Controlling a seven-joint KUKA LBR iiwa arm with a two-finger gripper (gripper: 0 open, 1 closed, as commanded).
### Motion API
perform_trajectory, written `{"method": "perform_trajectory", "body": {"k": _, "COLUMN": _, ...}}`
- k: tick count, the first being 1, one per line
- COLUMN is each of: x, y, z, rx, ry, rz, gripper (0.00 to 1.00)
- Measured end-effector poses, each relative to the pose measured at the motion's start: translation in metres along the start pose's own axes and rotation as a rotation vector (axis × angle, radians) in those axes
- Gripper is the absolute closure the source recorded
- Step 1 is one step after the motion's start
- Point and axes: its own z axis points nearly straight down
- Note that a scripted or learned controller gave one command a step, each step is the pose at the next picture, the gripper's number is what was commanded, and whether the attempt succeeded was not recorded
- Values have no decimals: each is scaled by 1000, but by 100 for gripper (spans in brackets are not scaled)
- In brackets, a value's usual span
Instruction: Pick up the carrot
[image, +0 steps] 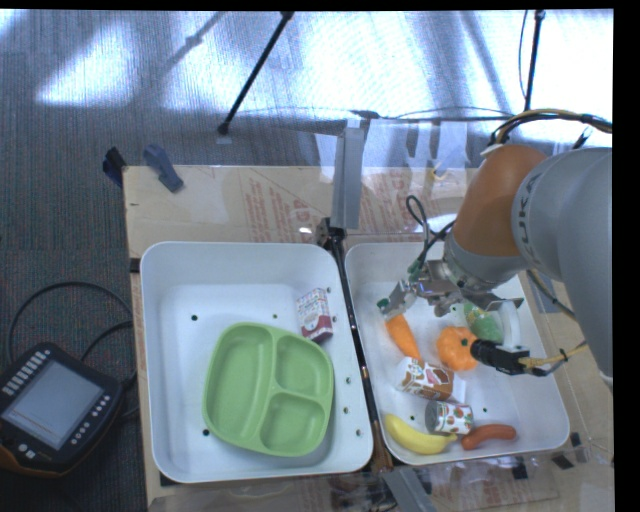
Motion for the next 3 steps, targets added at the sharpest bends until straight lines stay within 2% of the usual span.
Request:
{"method": "perform_trajectory", "body": {"k": 1, "x": -1, "y": -44, "z": 22, "rx": 3, "ry": 1, "rz": -100, "gripper": 0}}
{"method": "perform_trajectory", "body": {"k": 2, "x": -4, "y": -44, "z": 16, "rx": 7, "ry": 3, "rz": -91, "gripper": 100}}
{"method": "perform_trajectory", "body": {"k": 3, "x": 70, "y": 19, "z": -189, "rx": -1, "ry": -3, "rz": -279, "gripper": 100}}
